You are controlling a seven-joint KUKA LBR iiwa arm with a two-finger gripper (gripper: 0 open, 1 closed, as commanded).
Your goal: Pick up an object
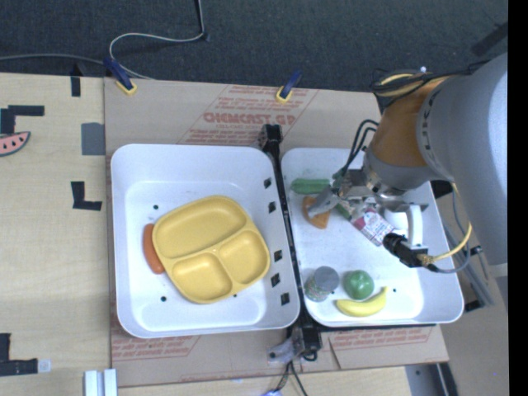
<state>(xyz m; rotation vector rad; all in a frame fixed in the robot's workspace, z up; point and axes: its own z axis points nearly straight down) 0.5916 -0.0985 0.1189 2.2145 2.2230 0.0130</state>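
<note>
My gripper (332, 199) is low in the right bin (429, 304), near its upper left part. It hovers over or touches an orange-brown piece (317, 215), and I cannot tell which. A green flat object (308, 186) lies just above and left of it. A red-and-white packet (371, 225) lies right below the wrist. Along the front of this bin sit a grey round object (322, 283), a green apple (358, 285) and a yellow banana (361, 306).
The left bin (136, 172) holds a yellow divided plate (212, 246) with an orange object (152, 250) sticking out under its left edge. The arm's grey body (462, 139) overhangs the right bin's right side. A black divider clip (271, 136) sits between the bins.
</note>
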